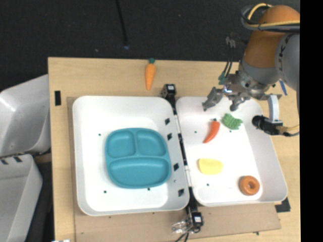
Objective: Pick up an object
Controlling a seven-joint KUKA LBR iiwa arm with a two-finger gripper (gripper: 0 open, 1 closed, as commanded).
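The red pepper [212,131] lies in the right bin [262,150] by a green leaf [232,120], not picked up yet; the claw [224,101] hangs above, spread and holding nothing.

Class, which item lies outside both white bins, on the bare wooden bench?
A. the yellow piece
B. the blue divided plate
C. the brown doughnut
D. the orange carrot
D: the orange carrot lies on the wooden bench above the left bin.

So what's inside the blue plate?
Nothing. The blue divided plate sits in the left bin with its three compartments bare. What lies beneath the plate is covered.
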